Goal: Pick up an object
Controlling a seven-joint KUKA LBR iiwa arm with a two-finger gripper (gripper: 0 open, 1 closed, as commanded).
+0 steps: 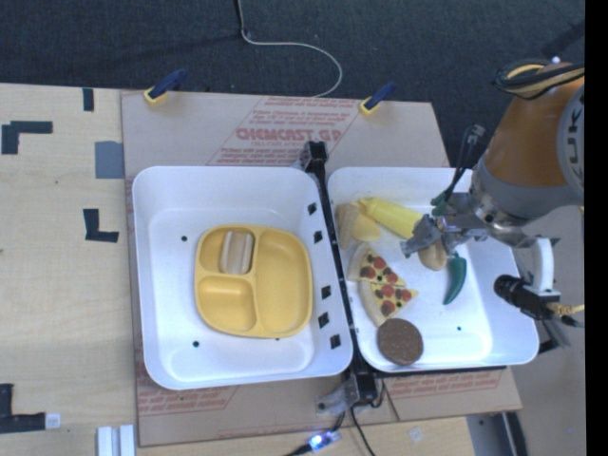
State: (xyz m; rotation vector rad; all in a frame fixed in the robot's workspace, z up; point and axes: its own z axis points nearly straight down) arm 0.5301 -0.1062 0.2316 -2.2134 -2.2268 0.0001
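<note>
The arm (pixel 532 150) reached over the right bin (pixel 475 345), its gripper (pixel 429 240) low above a tan piece (pixel 434 256) beside the green pepper (pixel 455 278), the pizza slice (pixel 382 285) lying left; jaw state unclear.

There are two white bins: the left bin (pixel 152 255) and the right bin (pixel 475 340). In the left bin lies one yellow divided plate (pixel 271 297), and on it is one pale bread-like piece (pixel 236 251). In the right bin I count six toy foods: one corn cob (pixel 391 217), one pale roundish piece (pixel 350 220) beside it, one pizza slice (pixel 382 283), one brown round patty (pixel 400 341), one green chili pepper (pixel 455 279), and one tan piece (pixel 433 256) partly hidden under the tool. Two clamps, blue and yellow (pixel 164 85) (pixel 377 96), sit on the one cardboard sheet (pixel 275 131).
</note>
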